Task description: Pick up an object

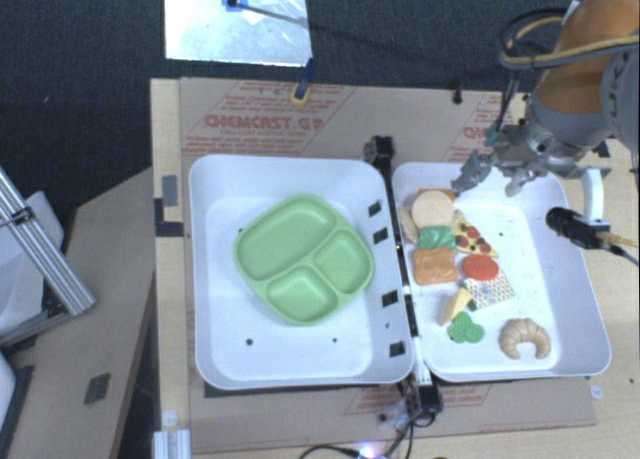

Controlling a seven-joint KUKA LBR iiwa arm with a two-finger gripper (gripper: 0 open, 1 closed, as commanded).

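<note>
- On the bench sat two white bins, the left bin (215,247) and the right bin (570,297), side by side.
- A green plate (303,259) with three parts lay in the left bin.
- Toy food lay in a bunch on the left side of the right bin.
- A round bread slice (433,208) was at the top of the bunch, with a green piece (436,238) just under it.
- A pizza slice (472,239) lay beside them, above a red tomato (480,268).
- An orange toast (434,267) lay left of the tomato.
- A yellow wedge (457,303) touched a small green leaf (464,329).
- A croissant (526,338) lay near the front, a bit apart from the rest.
- The gripper (495,173) hung over the back edge of the right bin, just past the bread slice.
- Its two fingers (470,177) were spread apart, and nothing was between them.
</note>
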